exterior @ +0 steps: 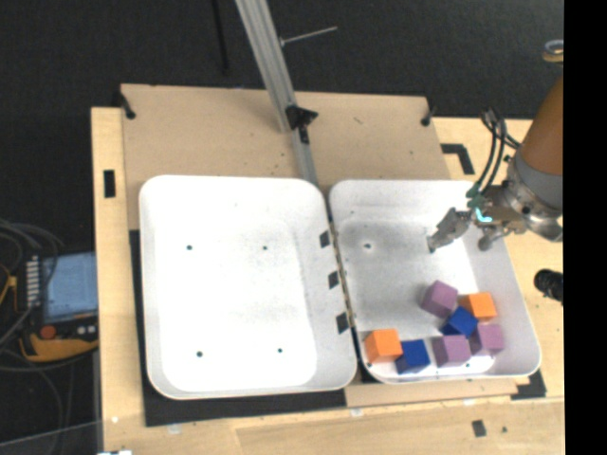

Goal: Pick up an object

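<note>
Camera view: gripper (465, 234) hanging over the upper right of the right bin (398, 197), fingers spread apart with nothing between them — well clear of the blocks below. Blocks clustered in the near right corner: a purple block (439, 299) uppermost, an orange block (482, 304) and a blue block (462, 322) just beside it, more purple ones against the near rim, another orange block (383, 344) touching a second blue one (413, 355). Bare white floor across that bin's far half — left bin (161, 282) alongside, rims nearly touching.
</note>
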You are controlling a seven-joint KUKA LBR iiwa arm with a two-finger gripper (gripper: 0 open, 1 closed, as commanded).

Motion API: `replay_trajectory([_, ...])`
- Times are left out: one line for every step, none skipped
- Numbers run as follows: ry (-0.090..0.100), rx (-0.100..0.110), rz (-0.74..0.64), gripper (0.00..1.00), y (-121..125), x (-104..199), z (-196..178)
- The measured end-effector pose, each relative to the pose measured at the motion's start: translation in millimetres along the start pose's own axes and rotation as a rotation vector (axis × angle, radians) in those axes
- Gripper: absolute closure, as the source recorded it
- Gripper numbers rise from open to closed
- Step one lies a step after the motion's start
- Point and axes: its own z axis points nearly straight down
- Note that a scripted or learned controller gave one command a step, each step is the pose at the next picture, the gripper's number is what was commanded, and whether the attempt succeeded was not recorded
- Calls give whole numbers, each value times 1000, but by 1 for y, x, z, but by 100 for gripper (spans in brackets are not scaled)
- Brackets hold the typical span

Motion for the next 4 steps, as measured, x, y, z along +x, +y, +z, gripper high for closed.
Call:
replay_trajectory([-1, -5, 1, 0, 1, 0, -2])
replay_trajectory([-1, 1, 5, 0, 3, 9, 53])
replay_trajectory([-2, 1, 4, 0, -2, 6, 96])
replay_trajectory([-2, -3, 7, 0, -3, 9, 137])
